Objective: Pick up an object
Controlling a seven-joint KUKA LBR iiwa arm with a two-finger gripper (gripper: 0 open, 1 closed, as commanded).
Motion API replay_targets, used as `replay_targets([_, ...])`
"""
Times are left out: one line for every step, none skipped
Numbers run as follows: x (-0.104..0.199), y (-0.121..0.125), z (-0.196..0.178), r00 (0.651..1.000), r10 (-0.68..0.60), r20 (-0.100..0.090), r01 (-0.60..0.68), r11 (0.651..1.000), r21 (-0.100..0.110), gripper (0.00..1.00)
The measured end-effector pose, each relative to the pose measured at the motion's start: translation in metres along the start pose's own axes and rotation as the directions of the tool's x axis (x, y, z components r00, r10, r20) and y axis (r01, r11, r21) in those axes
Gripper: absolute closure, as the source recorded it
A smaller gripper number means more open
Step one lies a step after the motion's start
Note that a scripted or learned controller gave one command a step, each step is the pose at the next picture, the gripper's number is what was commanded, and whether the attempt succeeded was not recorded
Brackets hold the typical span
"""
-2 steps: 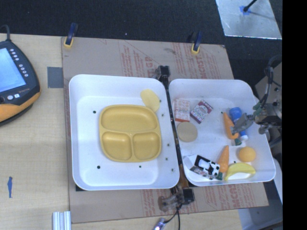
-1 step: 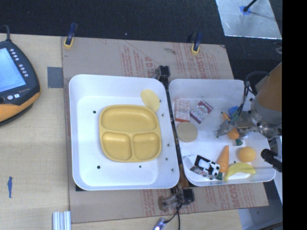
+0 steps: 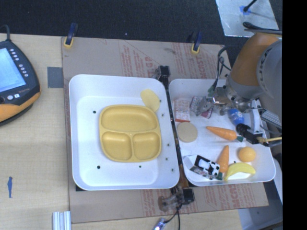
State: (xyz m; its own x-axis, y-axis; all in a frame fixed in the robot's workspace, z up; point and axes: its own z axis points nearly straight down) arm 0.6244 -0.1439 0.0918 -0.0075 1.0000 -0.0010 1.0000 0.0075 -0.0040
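The right bin (image 3: 205,146) holds a flat tan disc (image 3: 187,132), a red and white packet (image 3: 182,110), two carrots (image 3: 222,133) (image 3: 223,157), an orange ball (image 3: 246,154), a yellow wedge (image 3: 240,170) and a black and white piece (image 3: 206,166). My gripper (image 3: 209,105) hangs low over the bin's back part, above a crinkled clear wrapper (image 3: 197,104). A blue item (image 3: 236,116) lies just under the wrist. Nothing shows as lifted.
The left bin (image 3: 76,128) bears a yellow divided tray (image 3: 129,132) and a pale yellow oval piece (image 3: 150,99) at its back right. A teach pendant (image 3: 14,80) lies at the bench's far left. Clamps (image 3: 195,42) hold the cardboard's back edge.
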Motion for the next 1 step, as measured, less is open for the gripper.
replay_targets([-0.0011, -0.0002, -0.0103, 1.0, -0.001, 0.0, 0.001, 1.0, 0.002, 1.0])
